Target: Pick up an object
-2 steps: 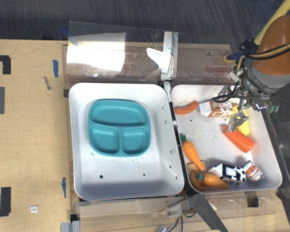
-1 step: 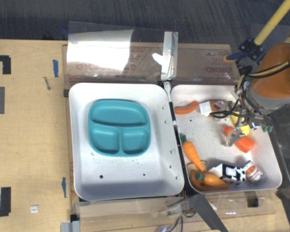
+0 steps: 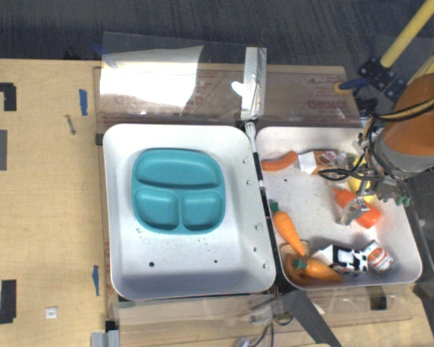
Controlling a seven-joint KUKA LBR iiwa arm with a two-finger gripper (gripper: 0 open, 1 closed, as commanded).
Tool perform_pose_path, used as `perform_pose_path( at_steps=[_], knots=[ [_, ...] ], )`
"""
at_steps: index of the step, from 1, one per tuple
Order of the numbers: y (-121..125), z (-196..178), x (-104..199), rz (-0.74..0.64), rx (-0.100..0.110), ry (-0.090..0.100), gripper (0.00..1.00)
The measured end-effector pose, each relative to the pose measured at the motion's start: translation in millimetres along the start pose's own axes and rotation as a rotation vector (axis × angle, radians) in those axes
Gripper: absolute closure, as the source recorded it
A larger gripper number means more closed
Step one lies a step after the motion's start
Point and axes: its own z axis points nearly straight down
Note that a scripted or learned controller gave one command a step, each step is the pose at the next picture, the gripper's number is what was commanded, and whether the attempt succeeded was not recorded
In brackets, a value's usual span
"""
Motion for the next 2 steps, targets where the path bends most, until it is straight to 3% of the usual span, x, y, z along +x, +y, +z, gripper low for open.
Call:
perform_pose_path(
  at_steps=[1,2],
  knots=[
    [-3.9,-0.3,16.9,0.057,0.002,-0.002,0.0],
    [23.3,-0.9,33.3,0.106,0.005,-0.003,0.0]
  ],
)
